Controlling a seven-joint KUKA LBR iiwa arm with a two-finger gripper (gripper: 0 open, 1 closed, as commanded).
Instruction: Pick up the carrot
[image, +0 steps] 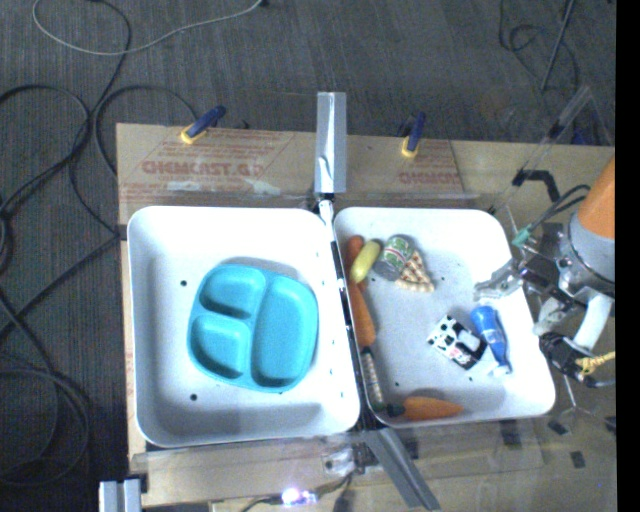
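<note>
Cables trailed over dark carpet round the surface (290, 160). Left bin (150, 300) held a blue tray (255, 325) — parked clear of the clutter. Right bin (460, 225): one carrot (362, 315) lay along the left wall, another (432, 407) by the near rim, both reachable from above. End effector (570, 300) hung at the right rim — its opening could not be judged.

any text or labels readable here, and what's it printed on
"CHEMCAST G...": faint red print on the brown board behind the left bin, the end blurred.
A second red print on the board behind the right bin: too blurred to read.
Label on the small can in the right bin: too small to read.
Black and white item beside the blue bottle: pattern, no legible words.
</note>
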